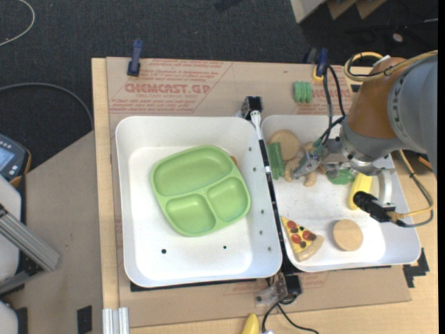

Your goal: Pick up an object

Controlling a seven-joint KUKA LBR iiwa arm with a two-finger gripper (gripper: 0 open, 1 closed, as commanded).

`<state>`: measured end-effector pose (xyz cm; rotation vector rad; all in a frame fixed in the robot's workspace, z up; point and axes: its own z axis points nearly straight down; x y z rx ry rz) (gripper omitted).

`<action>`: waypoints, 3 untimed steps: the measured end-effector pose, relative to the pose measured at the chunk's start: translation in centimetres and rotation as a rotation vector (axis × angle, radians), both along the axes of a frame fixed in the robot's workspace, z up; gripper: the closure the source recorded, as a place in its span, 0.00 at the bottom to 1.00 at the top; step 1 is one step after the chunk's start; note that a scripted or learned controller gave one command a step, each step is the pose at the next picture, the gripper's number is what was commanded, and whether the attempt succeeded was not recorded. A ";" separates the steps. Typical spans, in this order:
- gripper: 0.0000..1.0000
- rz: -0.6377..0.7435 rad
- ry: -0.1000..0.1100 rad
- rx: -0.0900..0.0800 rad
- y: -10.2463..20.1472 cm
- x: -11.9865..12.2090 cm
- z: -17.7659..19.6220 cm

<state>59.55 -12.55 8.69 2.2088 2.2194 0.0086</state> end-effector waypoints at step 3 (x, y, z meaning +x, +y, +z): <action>1.00 -0.002 0.008 0.001 -6.0 6.3 3.1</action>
